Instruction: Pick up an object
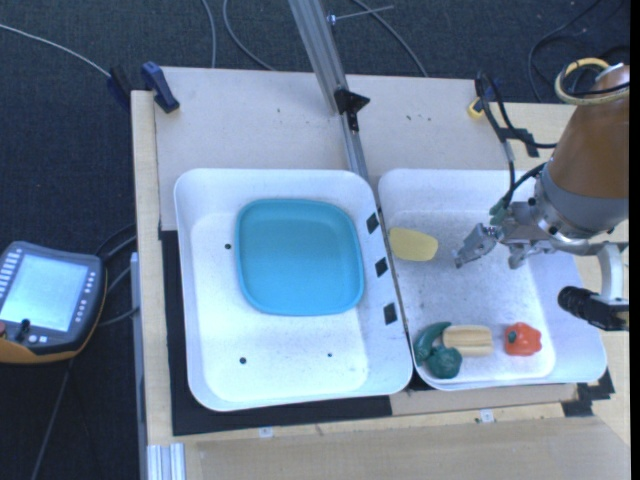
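1. We start at the right bin's point(560, 218) front edge: a dark green rounded toy point(436, 351), a tan block point(468, 340) and a red pepper-like toy point(521, 339) in a row, none lifted.
2. A pale yellow oval piece point(413, 244) lies by the bin's left wall.
3. We see the two-finger gripper point(488, 245) hanging mid-bin, fingers apart, nothing between them — the pick is all ahead.

Right bin point(440, 183): bare floor at centre; yellow piece point(413, 244) blocks nine o'clock; green, tan point(468, 340) and red items point(521, 339) line six o'clock.
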